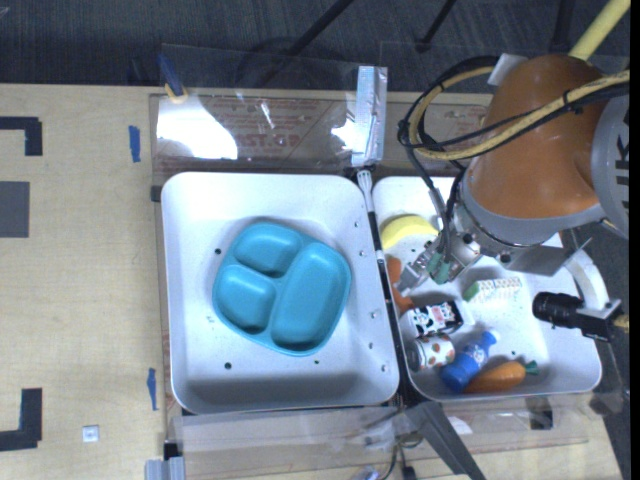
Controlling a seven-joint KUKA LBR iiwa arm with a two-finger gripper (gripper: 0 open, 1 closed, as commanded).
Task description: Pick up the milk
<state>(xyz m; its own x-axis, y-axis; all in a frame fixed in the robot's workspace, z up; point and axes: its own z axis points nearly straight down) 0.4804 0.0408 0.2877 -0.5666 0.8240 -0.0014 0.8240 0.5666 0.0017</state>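
Nearest the camera, along the front edge of the right bin [575, 373], lie a blue bottle [468, 362] and an orange carrot [497, 374] with a green top, the two touching or almost so, the bottle tilted with its cap end toward the bin's front. Just left of the bottle sits a small can [430, 352], close to the bin's left wall. Behind the can lies the milk [435, 317], a small carton with black and white cow patches, lying on its side near the left wall, about midway between the bin's front and back. A white packet with green print [497, 288] rests to the right of the milk, toward the middle of the bin. At the back left corner of this bin sits a yellow rounded thing [406, 230], and a slim orange item [398, 280] lies along the left wall just below it. The gripper [437, 264] hangs over the bin's left half, just behind the milk and apart from it; whether the claw is spread or pressed together cannot be told, as it is small and blurred. The arm's orange band [540, 138] looms above the bin's back edge. In the left bin [190, 218], a blue divided tray [281, 285] lies near the middle.
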